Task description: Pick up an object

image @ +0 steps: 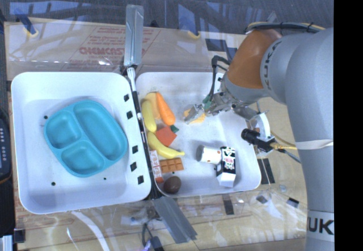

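In the right bin [187, 82] my gripper [195, 112] reaches in from the right, low over the bin floor near its middle. A small yellowish object [197, 118] lies right at the fingertips; whether it is between them I cannot tell. Left of the gripper lie a carrot [164, 109], a banana [148, 116], a second banana [164, 149] and an orange-red block [166, 135]. Toward the front of the bin are a white cup on its side [209, 155], a small black-and-white milk carton [227, 166], a brown ball [172, 184] and a waffle-like piece [171, 166].
The left bin [28, 187] holds a blue divided plate [85, 137]. A grey divider bar [134, 34] runs between the bins at the back. The arm's orange band [249, 65] and grey links cover the right bin's right side.
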{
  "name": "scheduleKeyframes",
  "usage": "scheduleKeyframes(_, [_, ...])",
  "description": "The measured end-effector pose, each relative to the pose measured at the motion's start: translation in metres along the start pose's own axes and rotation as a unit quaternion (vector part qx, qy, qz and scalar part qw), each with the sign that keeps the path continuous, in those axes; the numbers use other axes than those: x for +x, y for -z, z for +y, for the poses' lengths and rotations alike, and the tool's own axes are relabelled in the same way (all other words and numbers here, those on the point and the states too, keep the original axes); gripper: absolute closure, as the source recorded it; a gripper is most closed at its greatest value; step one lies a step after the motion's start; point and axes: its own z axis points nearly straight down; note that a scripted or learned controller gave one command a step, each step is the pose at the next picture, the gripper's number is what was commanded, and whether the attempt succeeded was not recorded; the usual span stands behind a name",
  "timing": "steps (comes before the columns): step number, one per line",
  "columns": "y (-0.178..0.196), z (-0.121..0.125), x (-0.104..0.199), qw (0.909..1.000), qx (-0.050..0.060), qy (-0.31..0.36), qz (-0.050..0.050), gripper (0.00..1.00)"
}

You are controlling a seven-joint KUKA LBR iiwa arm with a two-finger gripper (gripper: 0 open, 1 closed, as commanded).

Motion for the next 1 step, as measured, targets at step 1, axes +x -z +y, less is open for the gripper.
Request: scheduleKeyframes(1, [0.1023, 0.0303, 0.0675, 0.9938, -0.001, -0.111, 0.001, 1.00])
